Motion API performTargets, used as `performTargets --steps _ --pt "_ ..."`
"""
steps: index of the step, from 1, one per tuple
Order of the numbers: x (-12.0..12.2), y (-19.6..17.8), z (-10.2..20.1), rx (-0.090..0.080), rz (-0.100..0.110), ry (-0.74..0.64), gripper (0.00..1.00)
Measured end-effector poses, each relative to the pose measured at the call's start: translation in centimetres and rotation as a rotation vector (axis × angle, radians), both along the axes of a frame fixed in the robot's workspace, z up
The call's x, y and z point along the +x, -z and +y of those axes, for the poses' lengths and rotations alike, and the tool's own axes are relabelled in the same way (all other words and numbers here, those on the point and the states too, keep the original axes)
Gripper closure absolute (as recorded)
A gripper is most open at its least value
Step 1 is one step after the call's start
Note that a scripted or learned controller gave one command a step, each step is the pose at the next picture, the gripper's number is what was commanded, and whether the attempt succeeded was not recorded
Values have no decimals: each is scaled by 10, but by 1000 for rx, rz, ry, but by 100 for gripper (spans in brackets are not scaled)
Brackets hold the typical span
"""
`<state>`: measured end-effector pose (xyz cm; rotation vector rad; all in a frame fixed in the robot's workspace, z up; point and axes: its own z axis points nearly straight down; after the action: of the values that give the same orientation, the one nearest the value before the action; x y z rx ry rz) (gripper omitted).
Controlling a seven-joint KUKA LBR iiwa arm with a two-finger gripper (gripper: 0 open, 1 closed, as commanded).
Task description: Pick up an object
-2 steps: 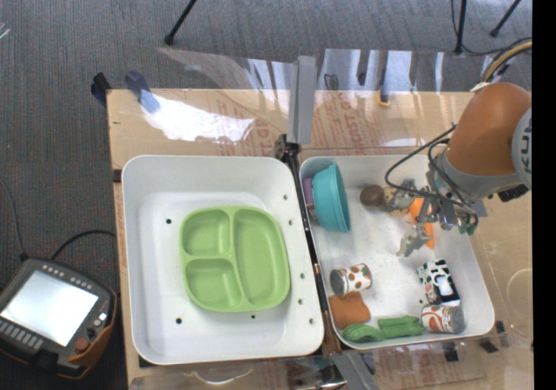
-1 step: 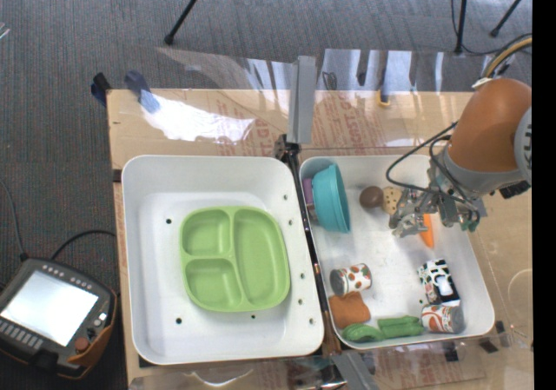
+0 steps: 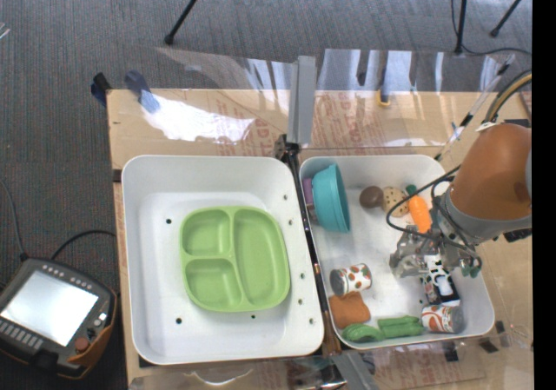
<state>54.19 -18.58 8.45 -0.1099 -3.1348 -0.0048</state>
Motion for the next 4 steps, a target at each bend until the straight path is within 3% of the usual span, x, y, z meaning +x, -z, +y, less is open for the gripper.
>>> performTargets --steps 1,2,3,4 --pt "0 0 0 0 -1 -1 0" --pt "76 -20 -28 -3 -7 187 0" --pt "15 0 -25 -1 1 205 0" --pt "89 -2 -25 -3 -5 343 0"
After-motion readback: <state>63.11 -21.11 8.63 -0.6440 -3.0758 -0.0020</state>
